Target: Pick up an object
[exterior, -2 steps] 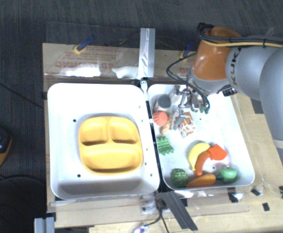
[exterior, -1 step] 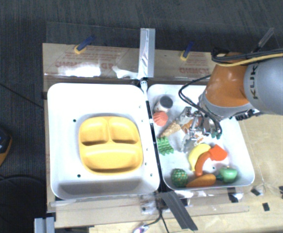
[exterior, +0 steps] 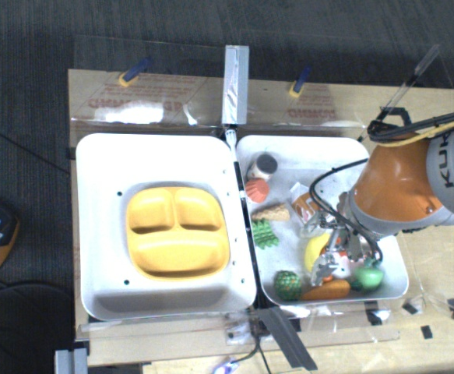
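1. Camera view shows us two shallow white bins; the left bin [exterior: 102,209], smooth plastic with rounded corners, sits well to the left of the gripper [exterior: 337,257].
2. We see the right bin [exterior: 320,150] under the gripper, its glossy floor scattered with small toys.
3. We note the arm [exterior: 402,185], with its rounded orange band, reaching in from the right, dark cables looping beside it.
4. A yellow tray [exterior: 177,231] of moulded plastic with three compartments lies in the left bin, far left of the gripper.
5. The gripper points down into the lower right part of the right bin; we cannot tell how far apart it stands or whether it grips anything.
6. A smooth yellow banana [exterior: 314,252] lies just left of the gripper, seemingly touching it.
7. An orange carrot [exterior: 325,291] lies just below it, a round green ball [exterior: 368,277] just to its right.
8. A bumpy green piece [exterior: 287,284] sits lower left, a leafy green sprig [exterior: 263,234] further left.
9. A red tomato [exterior: 257,188] and a grey round cap [exterior: 266,164] lie to the upper left.
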